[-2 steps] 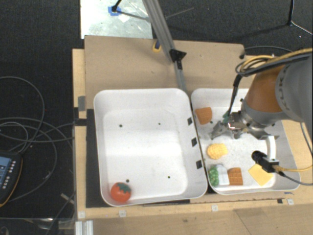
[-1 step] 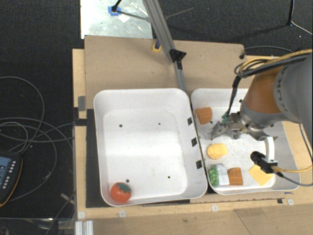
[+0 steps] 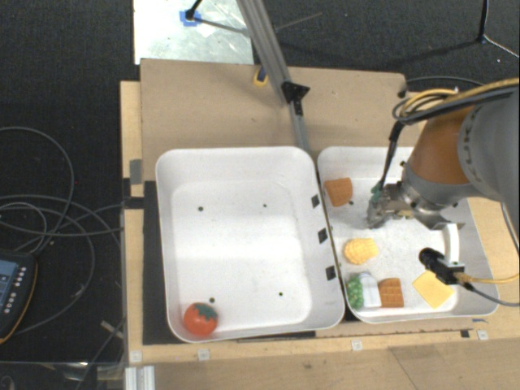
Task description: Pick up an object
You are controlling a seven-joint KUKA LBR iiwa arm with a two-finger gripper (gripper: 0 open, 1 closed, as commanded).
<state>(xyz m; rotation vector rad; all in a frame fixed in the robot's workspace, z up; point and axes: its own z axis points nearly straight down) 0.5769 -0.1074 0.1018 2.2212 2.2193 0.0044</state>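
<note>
Two white bins, the left bin (image 3: 244, 218) and the right bin (image 3: 357, 165), look like smooth, slightly glossy plastic. They sit on a bench (image 3: 211, 104) of matt brown board, like pressed wood. The arm (image 3: 479, 149) has a smooth grey metal shell and a glossy orange band. A tomato (image 3: 200, 318) looks like shiny plastic. The floor (image 3: 65, 71) is rough dark carpet.

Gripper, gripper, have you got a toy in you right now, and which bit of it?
Cannot tell. The gripper hangs low in the right bin, above the yellow corn toy, but nothing shows in it.
</note>
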